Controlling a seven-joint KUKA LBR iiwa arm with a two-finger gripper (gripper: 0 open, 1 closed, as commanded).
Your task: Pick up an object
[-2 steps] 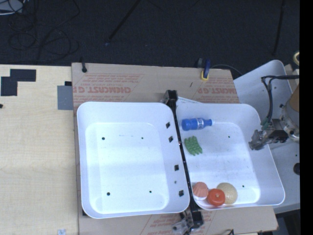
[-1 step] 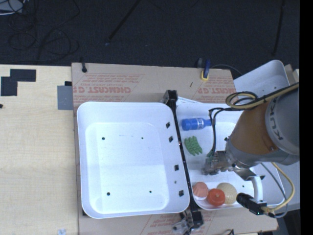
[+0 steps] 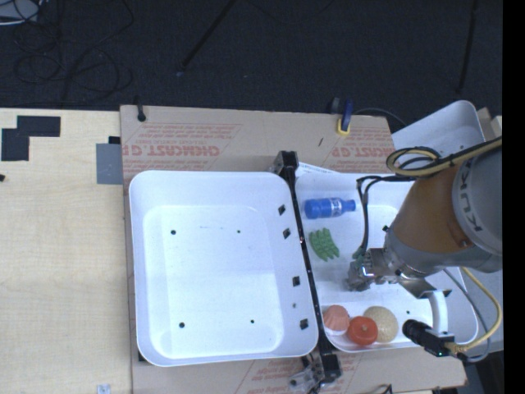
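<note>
So the arm (image 3: 447, 212) comes in from 3 o'clock and hangs over the right-hand bin (image 3: 373, 347), with the orange band sitting big in the middle right of the shot. The tool (image 3: 361, 274) is down low inside that bin, roughly at the bin's center. Honestly can't tell how it's set or whether it has anything; it's just a small grey blob from up here and the wrist covers a good chunk of it.

Stuff in the right bin: a blue bottle (image 3: 330, 208) lying on its side up at 12 o'clock from the tool, cap end pointing toward 3. A green bumpy thing (image 3: 323, 244) sits at about 10 o'clock from the tool, near it but not touching as far as I can see. Down at 6 o'clock, along the bin's near wall, there's a little cluster: a pinkish round piece (image 3: 335, 318), a red ball (image 3: 362, 330) and a tan ball (image 3: 381, 322), all packed together, touching or close to it.

The left bin (image 3: 139, 212) sits at 9 o'clock, right beside the other one. Both rest on a cardboard sheet (image 3: 246, 138) on the tabletop (image 3: 57, 261).
</note>
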